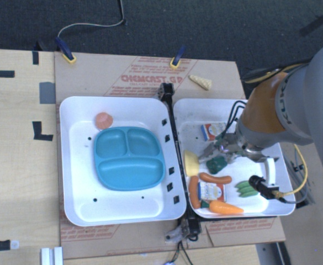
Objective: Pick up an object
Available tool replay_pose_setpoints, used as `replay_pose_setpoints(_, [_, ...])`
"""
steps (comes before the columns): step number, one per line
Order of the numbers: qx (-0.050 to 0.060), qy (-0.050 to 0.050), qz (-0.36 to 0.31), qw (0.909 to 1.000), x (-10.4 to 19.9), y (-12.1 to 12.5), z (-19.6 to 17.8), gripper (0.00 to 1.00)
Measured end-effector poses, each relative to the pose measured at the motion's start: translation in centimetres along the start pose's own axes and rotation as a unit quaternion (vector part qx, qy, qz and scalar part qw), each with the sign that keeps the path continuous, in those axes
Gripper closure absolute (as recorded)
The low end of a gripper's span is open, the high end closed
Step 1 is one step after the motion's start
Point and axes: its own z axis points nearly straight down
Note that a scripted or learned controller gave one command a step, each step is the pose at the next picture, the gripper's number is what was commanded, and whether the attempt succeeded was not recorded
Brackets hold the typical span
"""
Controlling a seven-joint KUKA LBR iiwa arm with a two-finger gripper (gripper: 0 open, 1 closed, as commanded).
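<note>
down in the right bin (282,203), the hand (219,154) was low among the toy food, right over a dark green thing (216,163). it looked like the fingers were around that green thing, but the spot was too small and dark, so i could not tell if the hand was open or shut, or if it had a grip at all. the green thing looked like it sat on the bin floor, so i think the pick was not done. closing on it and lifting it up were left to do.

now the count. there were two white bins on the desk (17,148). the left bin (73,203) had one blue tray (130,158) with three parts, and one pink round thing (104,120) beside it. the right bin had one yellow piece (191,162), one sausage (215,178), one orange carrot (225,207), one more orange stick (194,192), one light green pod (246,187), and two small packets (212,191). one pale bit (201,81) lay outside on the brown board (144,79).
</note>
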Motion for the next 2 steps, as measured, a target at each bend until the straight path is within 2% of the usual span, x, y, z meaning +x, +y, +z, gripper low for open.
replay_pose_setpoints(1, [-0.001,0.000,0.000,1.0000,0.01,0.10,-0.98,1.00])
replay_pose_setpoints(2, [-0.001,0.000,0.000,1.0000,0.02,0.08,-0.96,0.00])
